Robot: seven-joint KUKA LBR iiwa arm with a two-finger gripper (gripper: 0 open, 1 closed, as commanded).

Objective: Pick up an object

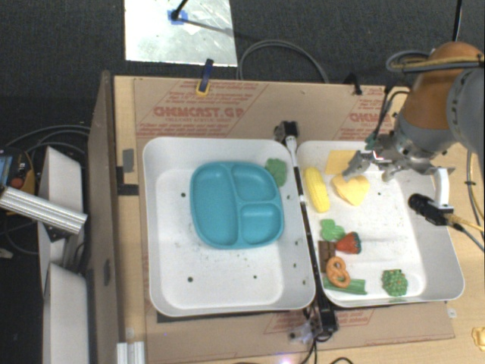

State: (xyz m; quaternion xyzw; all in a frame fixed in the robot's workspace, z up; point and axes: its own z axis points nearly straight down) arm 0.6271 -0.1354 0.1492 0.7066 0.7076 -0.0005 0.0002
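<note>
Over the right bin [447, 268], the claw [356, 168] touches yellow cheese [350, 190], grip unclear.

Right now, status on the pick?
Gripper low in right bin, over pale yellow piece. No grasp visible. Corn cob close beside.

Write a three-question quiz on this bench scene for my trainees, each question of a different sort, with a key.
1. True or false: the blue divided plate lies in the right bin.
2. Which item lies nearest the gripper? A) corn cob B) pale yellow wedge C) pretzel
3. Fill in: the green item in the left bin touches the plate's upper ____ corner.

Key: 1 false; 2 B; 3 right.
</note>
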